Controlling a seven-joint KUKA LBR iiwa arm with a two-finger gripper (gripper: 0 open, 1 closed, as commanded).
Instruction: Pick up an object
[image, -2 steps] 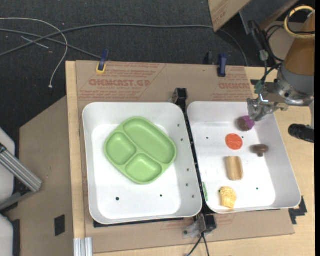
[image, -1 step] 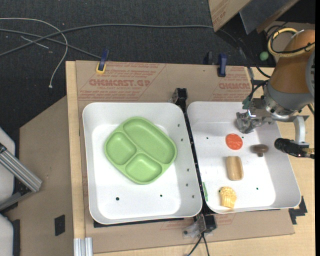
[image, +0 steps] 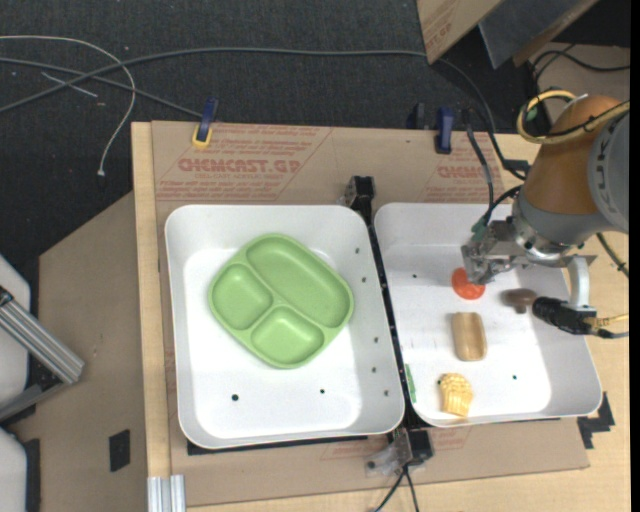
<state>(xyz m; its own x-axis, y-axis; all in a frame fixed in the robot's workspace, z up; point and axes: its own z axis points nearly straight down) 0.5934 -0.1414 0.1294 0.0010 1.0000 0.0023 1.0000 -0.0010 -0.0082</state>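
In the right bin (image: 520, 395) lie a small red-orange object (image: 468, 286), a tan bread-like block (image: 468, 335), a yellow corn-like piece (image: 456, 394) and a small brown item (image: 520, 297). My gripper (image: 482, 262) hangs low over the red-orange object, right above it and touching or nearly touching it. The gripper body hides the fingertips. The grey arm with its orange band (image: 565, 175) reaches in from the right.
The left bin (image: 200, 400) holds a green divided plate (image: 282, 299). A black divider (image: 385, 310) runs between the bins. Black cables (image: 570, 318) trail over the right bin's right side. Clamps sit at the bench's back edge.
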